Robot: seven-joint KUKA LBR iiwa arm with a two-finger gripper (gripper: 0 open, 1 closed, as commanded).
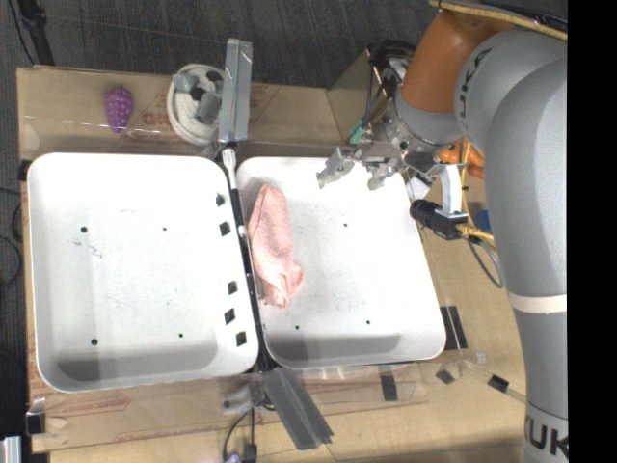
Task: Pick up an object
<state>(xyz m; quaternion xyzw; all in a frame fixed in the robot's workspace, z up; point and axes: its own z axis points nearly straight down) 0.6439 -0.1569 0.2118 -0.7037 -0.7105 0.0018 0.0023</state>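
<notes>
Gripper (355,173) is seen over the far edge of the right bin (405,287), fingers spread apart, nothing held between them. Pink cloth (273,244) is laid crumpled in the right bin, along its left wall, just beside the divider, well apart from the gripper. A purple object (119,107) and a white roll (196,102) are seen on the bench behind the left bin (125,355).

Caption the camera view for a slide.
Open gripper hovers over right bin; pink cloth lies by its left wall.
</notes>
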